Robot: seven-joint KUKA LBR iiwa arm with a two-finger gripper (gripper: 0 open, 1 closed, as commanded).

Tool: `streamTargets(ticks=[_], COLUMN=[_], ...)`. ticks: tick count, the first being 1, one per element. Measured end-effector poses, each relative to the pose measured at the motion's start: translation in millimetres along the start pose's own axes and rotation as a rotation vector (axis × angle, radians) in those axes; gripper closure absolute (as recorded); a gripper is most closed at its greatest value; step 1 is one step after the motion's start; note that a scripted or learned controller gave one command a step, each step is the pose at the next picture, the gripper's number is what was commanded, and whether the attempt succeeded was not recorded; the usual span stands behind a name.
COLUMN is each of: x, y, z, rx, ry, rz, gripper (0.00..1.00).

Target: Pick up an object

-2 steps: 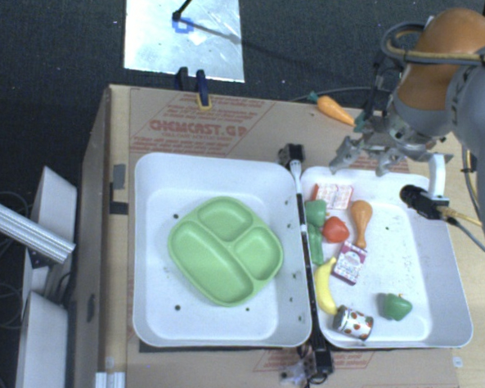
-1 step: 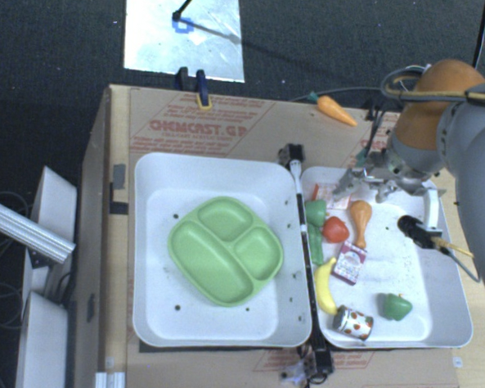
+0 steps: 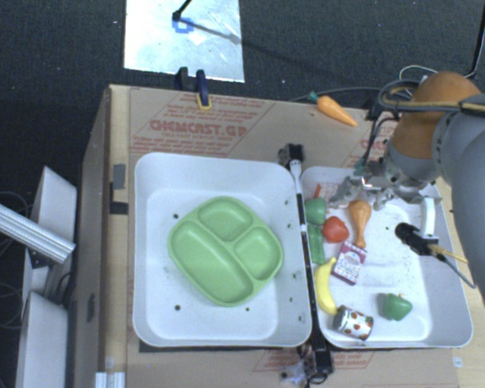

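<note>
I have the worktop [image 3: 230, 131] under me with two white bins; the left bin [image 3: 154, 307] carries a green divided plate [image 3: 225, 249], the right bin [image 3: 448, 320] the small toys. My arm [image 3: 466, 154] reaches in from the right, and its pincer [image 3: 366, 188] hangs just above the chicken drumstick [image 3: 359, 219] at the far end of the right bin; I cannot tell how its jaws stand. I judge the drumstick the target. Its long axis runs front to back, thick end toward the pincer, bone end toward me. I'd straddle it across that axis, clear of the tomato [image 3: 335, 229] just beside.
</note>
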State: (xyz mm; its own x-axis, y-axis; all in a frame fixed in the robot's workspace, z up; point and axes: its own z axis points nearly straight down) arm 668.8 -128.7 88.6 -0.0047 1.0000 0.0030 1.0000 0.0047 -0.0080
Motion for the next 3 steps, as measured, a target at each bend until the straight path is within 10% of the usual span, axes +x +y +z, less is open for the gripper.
streamTargets(ticks=[1, 2, 3], x=[1, 0, -12], y=[0, 0, -2], z=[-11, -10, 3], rx=[-0.001, 0.001, 0.003], ry=[0.001, 0.0, 0.0], rz=[-0.002, -0.002, 0.001], gripper=[1.0, 0.0, 0.0])
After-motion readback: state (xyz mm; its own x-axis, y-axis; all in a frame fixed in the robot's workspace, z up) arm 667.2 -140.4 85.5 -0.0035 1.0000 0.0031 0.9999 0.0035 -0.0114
